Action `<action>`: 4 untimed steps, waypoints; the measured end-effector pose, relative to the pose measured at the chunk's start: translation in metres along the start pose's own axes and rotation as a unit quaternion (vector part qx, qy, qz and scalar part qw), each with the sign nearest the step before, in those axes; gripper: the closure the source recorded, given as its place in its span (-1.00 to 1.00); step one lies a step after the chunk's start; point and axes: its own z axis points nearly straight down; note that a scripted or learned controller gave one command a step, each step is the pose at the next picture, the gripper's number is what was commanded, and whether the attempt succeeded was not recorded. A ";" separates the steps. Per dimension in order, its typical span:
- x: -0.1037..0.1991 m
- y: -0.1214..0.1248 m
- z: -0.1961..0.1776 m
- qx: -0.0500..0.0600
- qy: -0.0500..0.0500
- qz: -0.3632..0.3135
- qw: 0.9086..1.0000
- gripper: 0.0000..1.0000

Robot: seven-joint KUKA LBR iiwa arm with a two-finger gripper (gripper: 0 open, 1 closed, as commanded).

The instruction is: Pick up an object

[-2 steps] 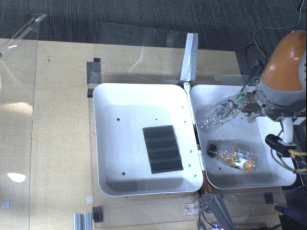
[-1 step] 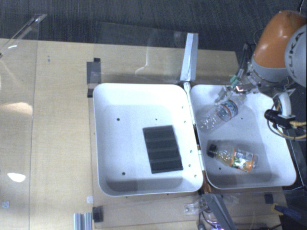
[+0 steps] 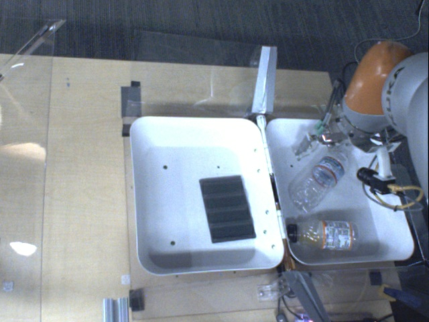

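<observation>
My gripper [image 3: 314,142] hangs at the back of the right bin [image 3: 402,243], below the orange band of the arm [image 3: 372,79]. A clear plastic bottle [image 3: 316,180] lies on a diagonal just in front of the gripper, its upper end close beneath it. I cannot tell whether they touch. A second bottle [image 3: 325,234], with amber contents, an orange label and a dark cap, lies on its side along the front wall of the same bin. In the left bin [image 3: 151,180], a black ribbed rectangular pad [image 3: 228,208] lies flat near the middle.
A grey metal post [image 3: 263,79] stands at the back between the two bins. A black and yellow cable [image 3: 389,186] loops over the right bin's right side. The wooden bench [image 3: 67,180] spreads out to the left.
</observation>
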 end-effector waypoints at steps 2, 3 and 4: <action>-0.010 -0.099 0.011 -0.001 -0.001 -0.097 0.995 -1.00; -0.011 -0.143 0.009 -0.006 -0.004 -0.126 0.992 -1.00; 0.029 -0.153 0.009 -0.005 -0.004 -0.201 0.980 -1.00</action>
